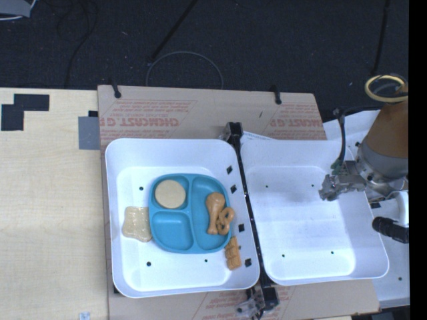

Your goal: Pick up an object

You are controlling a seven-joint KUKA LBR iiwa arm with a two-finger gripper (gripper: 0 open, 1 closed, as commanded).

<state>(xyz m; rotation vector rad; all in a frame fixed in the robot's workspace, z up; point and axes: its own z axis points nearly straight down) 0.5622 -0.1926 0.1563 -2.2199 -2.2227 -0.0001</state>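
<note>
Far left of gripper, in left bin (127,159): pale bread piece (137,223) beside blue tray (175,235) w/ round biscuit (169,194), pretzel (219,213); small pastry (232,253) just below tray. Gripper (331,187) over right bin (293,179), nothing seen betw. fingers; open/closed state can't tell.

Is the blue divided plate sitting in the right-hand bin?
No, the blue divided plate sits in the left bin, while the gripper is over the right bin.

Grey arm (381,159); orange band (395,127); black cable (342,142).
</note>
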